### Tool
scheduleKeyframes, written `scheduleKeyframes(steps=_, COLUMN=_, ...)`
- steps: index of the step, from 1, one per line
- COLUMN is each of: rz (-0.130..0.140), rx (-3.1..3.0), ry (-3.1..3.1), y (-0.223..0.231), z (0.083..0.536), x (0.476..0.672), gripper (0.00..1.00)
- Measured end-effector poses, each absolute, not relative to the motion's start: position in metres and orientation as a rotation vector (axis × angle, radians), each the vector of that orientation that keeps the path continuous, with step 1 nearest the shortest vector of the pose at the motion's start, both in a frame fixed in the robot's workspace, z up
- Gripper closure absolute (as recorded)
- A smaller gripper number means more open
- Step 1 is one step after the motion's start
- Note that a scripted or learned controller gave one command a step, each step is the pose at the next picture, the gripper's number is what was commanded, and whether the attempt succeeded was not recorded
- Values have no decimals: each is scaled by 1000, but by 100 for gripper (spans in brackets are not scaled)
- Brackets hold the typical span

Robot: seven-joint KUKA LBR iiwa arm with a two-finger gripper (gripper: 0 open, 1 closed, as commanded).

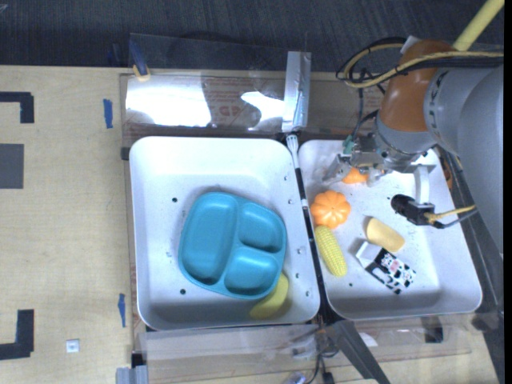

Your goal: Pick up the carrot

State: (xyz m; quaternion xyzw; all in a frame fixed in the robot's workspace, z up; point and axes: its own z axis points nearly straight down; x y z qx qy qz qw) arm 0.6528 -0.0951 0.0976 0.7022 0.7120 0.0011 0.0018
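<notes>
The carrot point(354, 177) shows as a small orange piece near the back left corner of the right bin point(456, 294). My gripper point(356, 163) is low over it, right at its far side, and hides most of it. The grey arm with its orange band point(412, 94) reaches in from the upper right. Whether the carrot is held is not visible.
An orange pumpkin point(330, 208), a corn cob point(330, 250), a pale yellow chunk point(385, 234) and a black-and-white block point(390, 270) also lie in the right bin. In the left bin point(152, 166) are a blue divided plate point(232, 244) and a yellow piece point(274, 298).
</notes>
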Motion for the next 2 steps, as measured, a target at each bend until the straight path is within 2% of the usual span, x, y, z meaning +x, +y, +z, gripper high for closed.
scheduleKeyframes(steps=1, rz=2, rx=2234, ry=2207, y=-112, z=145, x=585, gripper=0)
scheduleKeyframes(steps=2, rz=40, rx=2180, ry=2215, y=-101, z=120, x=577, gripper=0)
